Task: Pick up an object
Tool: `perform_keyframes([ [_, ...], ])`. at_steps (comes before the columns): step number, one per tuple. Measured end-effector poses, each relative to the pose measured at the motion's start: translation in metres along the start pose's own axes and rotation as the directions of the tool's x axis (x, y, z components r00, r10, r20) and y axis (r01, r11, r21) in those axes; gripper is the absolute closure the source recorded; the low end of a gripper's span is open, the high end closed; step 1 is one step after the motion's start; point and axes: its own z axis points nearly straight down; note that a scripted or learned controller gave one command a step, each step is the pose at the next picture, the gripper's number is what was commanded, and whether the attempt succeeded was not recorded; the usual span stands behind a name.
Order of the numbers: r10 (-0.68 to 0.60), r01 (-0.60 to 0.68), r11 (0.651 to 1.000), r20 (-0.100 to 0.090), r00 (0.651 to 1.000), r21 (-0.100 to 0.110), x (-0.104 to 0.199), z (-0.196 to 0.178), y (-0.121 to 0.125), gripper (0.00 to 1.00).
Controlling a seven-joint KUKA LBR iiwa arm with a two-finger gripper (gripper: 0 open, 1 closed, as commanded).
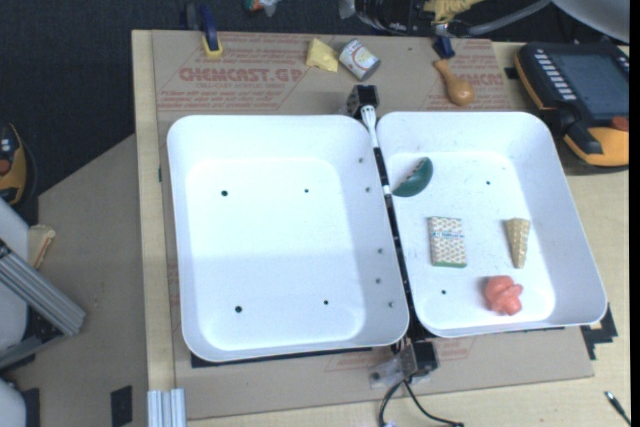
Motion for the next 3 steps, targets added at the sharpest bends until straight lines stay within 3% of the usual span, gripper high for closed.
perform_keyframes([
  [1, -0.002, 0.002, 1.0, -0.001, 1.0, -0.005, 0.001, -0.011, 0.0, 1.0],
  [2, 0.016, -0.016, 1.0, 0.003, 1.0, 0.002, -0.146, -0.011, -0.031, 1.0],
  [3, -0.005, 0.006, 1.0, -0.002, 1.0, 0.004, -0.076, -0.011, -0.089, 1.0],
])
